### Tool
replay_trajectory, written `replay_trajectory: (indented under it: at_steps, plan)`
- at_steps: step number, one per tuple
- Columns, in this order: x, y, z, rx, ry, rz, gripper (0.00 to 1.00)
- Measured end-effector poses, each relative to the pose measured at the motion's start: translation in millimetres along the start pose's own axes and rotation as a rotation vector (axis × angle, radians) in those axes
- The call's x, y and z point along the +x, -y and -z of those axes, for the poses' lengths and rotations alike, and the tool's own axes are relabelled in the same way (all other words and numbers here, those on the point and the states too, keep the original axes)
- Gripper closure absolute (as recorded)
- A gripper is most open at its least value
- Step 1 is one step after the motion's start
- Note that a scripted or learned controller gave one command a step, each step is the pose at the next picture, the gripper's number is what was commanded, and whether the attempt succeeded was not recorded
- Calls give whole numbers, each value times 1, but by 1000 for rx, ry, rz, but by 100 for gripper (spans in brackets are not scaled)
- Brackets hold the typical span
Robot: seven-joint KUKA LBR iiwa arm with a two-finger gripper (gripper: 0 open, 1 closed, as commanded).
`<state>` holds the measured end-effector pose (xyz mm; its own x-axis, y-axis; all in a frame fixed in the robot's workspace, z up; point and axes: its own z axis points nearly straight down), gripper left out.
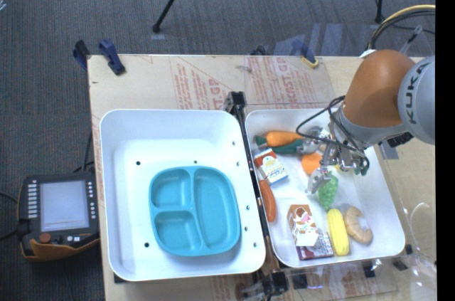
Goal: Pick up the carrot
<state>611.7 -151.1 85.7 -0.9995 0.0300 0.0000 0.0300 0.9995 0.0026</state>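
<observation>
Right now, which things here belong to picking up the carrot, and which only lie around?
For the job: carrot; gripper, low over the right bin.

Lying about: blue divided plate, corn cob, croissant, sausage, green grapes, two small cartons.

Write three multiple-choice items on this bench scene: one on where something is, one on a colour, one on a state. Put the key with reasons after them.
1. Where does the carrot lie?
A. right bin, far left part
B. on the blue plate
C. on the floor

2. What colour is the divided plate in the left bin?
A. red
B. light blue
C. black

3. How does the carrot stand?
A. lifted above the bin
B. lying flat in the bin
C. standing upright

Key: 1 A, it rests near the right bin's far left corner; 2 B, plainly blue; 3 B, it lies flat, left of the gripper.
</observation>
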Motion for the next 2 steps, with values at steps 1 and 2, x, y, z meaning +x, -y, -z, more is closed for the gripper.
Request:
replay_trajectory:
  at_steps: [1,2]
  plan:
    - [-1,-2,8,-1,0,3,100]
    - [20,-77,104,-1,8,-26,100]
